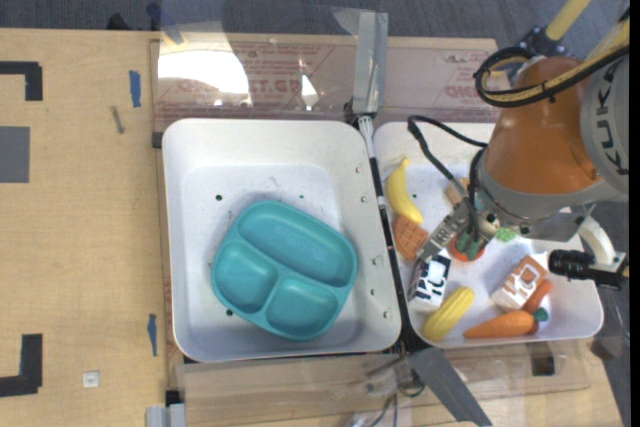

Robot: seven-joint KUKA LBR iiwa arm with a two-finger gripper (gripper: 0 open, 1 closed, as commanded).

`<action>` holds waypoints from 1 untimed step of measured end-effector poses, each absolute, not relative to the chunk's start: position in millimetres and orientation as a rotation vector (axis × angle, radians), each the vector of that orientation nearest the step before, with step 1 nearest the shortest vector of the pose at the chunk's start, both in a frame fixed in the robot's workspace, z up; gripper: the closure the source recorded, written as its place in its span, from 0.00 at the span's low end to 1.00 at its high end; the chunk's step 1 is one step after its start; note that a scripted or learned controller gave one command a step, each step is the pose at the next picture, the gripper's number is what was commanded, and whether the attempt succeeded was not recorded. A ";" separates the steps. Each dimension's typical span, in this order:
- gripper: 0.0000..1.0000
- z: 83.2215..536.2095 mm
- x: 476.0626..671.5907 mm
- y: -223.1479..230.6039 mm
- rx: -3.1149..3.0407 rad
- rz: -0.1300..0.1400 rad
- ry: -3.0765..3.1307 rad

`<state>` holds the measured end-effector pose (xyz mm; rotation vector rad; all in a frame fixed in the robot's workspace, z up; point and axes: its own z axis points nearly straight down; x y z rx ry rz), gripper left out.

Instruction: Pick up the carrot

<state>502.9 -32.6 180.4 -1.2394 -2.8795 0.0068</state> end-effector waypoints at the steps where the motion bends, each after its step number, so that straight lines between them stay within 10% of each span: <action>1: 1.00 186.5 484.1 44.1 -0.970 0.002 -2.982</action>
